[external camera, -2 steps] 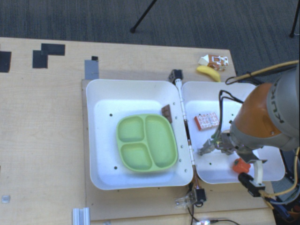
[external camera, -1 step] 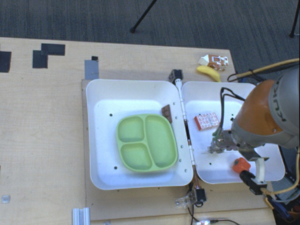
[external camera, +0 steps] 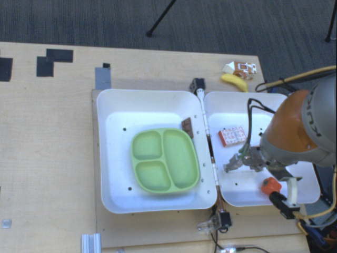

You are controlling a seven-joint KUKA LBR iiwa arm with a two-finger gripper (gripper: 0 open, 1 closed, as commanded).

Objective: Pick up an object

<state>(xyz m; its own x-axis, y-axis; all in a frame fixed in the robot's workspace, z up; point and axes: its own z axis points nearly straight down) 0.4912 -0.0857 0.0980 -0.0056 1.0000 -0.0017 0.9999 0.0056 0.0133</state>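
Observation:
My gripper [external camera: 233, 164] hangs low over the right bin [external camera: 310, 190], near its middle, pointing left. A small red-and-white patterned box [external camera: 232, 136] lies in that bin just above and to the left of the gripper, apart from it. A small orange-red thing [external camera: 271, 185] sits by the wrist at the bin's lower right. In the left bin [external camera: 113, 157] lies a green divided plate [external camera: 165, 161]. A small brown piece [external camera: 186, 124] rests at that bin's right wall. Nothing shows between the gripper and any object.
A yellow banana [external camera: 234, 81] and a small white-and-orange packet [external camera: 241, 68] lie on the wooden bench behind the right bin. A black clamp [external camera: 198, 84] sits at the top of the ridge between the bins. The arm covers the right bin's right side.

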